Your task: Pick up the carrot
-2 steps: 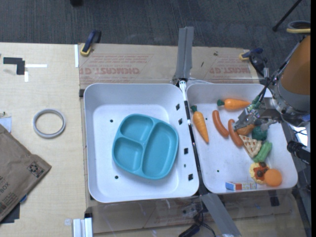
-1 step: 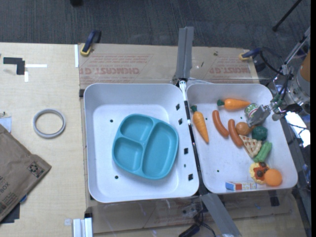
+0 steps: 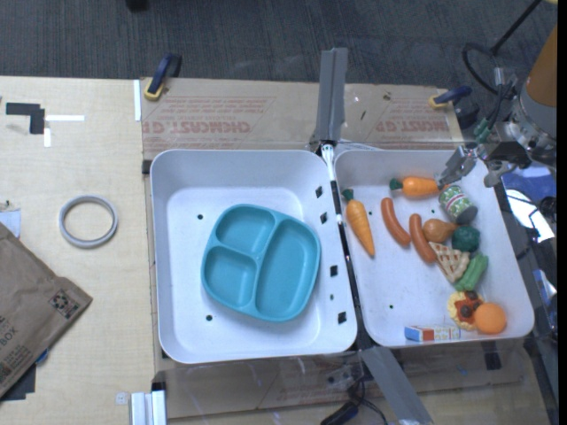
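Two carrots lie in the right bin. A long orange carrot with a green top rests along the bin's left wall, pointing toward the front. A shorter, stubby carrot lies near the back, with its green top to the left. My gripper hangs over the bin's back right corner, just right of the stubby carrot and above a small can. Its fingers are spread, with nothing between them.
The right bin also holds two sausages, a broccoli, a waffle slice, a cucumber, an orange and a small box. A blue divided plate lies in the left bin. A tape ring lies on the bench.
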